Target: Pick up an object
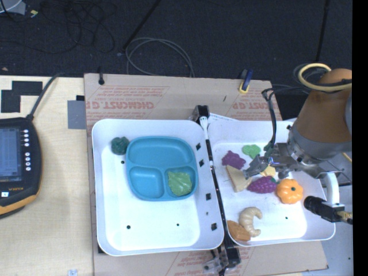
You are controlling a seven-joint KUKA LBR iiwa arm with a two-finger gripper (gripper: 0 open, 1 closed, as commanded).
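In the right bin (310, 226), a croissant (246, 222) lies nearest, at six o'clock. Farther back sit an orange pumpkin (289, 191), purple grapes (262, 184) and a cheese wedge (237, 179). The gripper (257, 167) hovers just above the wedge and grapes; whether it is clenched cannot be told. At nine o'clock, the left bin (112, 223) holds a blue tray (155, 164).

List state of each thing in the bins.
Gripper: low in the right bin, over the cheese wedge.
Grapes: loose, beside the wedge.
Pumpkin: upright.
Croissant: lying at the bin's near edge.
Tray: left bin, lettuce in one compartment.
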